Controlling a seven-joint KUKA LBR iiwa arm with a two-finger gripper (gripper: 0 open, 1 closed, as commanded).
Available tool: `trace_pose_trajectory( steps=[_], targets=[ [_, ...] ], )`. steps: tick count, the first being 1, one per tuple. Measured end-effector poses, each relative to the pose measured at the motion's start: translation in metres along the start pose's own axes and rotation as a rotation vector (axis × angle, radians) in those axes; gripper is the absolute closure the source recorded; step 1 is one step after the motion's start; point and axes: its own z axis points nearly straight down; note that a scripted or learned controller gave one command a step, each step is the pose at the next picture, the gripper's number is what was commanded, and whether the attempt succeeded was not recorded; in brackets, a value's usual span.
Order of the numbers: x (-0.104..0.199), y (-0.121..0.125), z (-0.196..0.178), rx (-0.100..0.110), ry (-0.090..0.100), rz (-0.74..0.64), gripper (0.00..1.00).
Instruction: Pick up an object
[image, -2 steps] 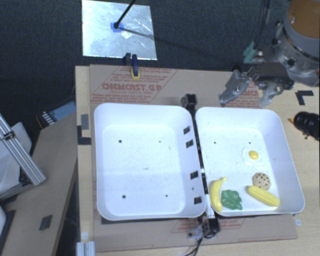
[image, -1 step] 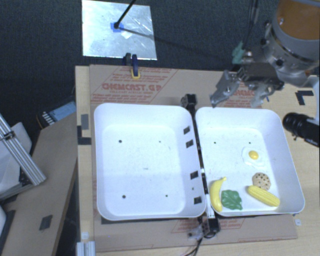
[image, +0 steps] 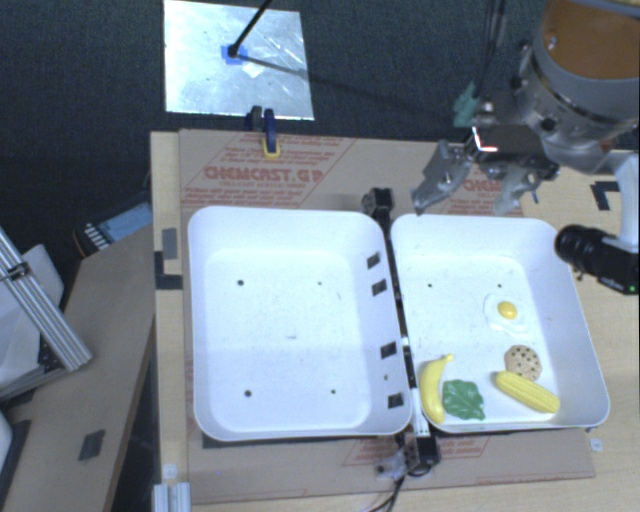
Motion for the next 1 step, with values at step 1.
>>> trace_pose_trajectory(
  steps=[1],
  targets=[
    [0.0103,0.0001,0.0,0.0,0.0,0.0,0.0]
  ],
)
